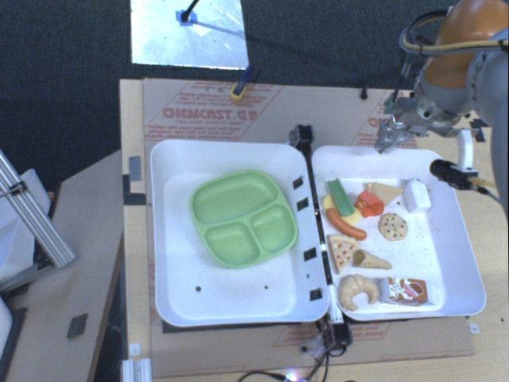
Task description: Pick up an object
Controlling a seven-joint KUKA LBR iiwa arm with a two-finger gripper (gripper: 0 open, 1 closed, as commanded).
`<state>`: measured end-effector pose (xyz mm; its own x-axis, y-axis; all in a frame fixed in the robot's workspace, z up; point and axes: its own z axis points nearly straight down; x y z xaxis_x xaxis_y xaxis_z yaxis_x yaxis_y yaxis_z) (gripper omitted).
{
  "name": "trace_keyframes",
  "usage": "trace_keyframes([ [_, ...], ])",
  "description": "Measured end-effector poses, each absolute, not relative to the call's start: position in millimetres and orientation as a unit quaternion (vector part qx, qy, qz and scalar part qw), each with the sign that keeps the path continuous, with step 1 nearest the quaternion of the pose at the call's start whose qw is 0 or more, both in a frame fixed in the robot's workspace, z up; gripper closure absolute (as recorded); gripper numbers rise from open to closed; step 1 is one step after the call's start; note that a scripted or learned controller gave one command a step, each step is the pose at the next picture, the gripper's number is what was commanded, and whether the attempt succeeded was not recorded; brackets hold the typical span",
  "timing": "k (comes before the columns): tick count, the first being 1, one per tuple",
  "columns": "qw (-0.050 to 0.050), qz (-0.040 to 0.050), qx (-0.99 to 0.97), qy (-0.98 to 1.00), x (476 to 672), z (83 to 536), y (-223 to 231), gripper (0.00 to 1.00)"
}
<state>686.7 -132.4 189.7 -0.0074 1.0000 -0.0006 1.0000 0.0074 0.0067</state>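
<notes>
The right bin (453, 245) holds several toy foods: a green stick (339, 196), a red pepper (369, 204), an orange sausage (346, 224), a cookie (392, 227), a pizza slice (342, 253), an ice cream cone (371, 259), a croissant (359, 290), a brown-and-white packet (407, 291), a white block (416, 195) and a beige wedge (388, 189). My gripper (391, 140) hangs over the far rim of this bin, above and behind the food, touching none of it.
The left bin (171, 237) carries a green divided plate (242, 217). A black clip strip (314, 221) runs between the two bins. A yellow-and-blue item (241, 86) lies on the cardboard behind the bins.
</notes>
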Motion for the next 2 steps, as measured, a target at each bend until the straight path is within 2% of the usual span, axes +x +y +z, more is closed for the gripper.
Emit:
trace_keyframes([
  [1,0.003,0.0021,0.705,0.71,688.3,228.0,-132.3,1.0],
  [2,0.0,-0.0002,0.707,0.707,648.4,221.4,-116.6,1.0],
])
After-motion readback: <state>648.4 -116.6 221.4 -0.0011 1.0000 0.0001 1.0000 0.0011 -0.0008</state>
